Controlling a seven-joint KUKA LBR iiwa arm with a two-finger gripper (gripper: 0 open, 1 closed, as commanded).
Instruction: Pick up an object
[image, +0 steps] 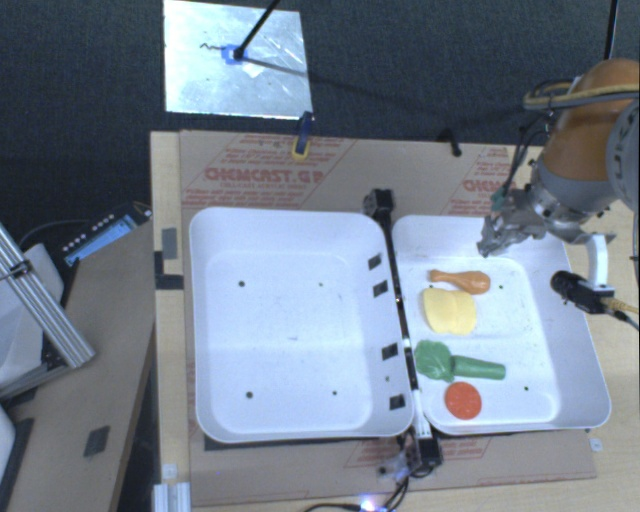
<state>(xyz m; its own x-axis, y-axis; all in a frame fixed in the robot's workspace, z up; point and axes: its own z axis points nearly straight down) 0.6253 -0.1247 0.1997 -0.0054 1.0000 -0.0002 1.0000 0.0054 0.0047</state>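
Note:
The right bin (570, 385) holds an orange drumstick-shaped toy (461, 281), a pale yellow chunk (449, 311), a green broccoli-like piece (455, 364) and a red-orange disc (463, 400). My gripper (492, 244) hangs over the far part of the right bin, just beyond and to the right of the drumstick, with nothing visible between its fingers.
The left bin (290, 320) lies beside the right one, with a black hinge strip (395, 320) between them. Both rest on a cardboard sheet (260, 170). A shiny metal plate (237, 58) lies at the back left.

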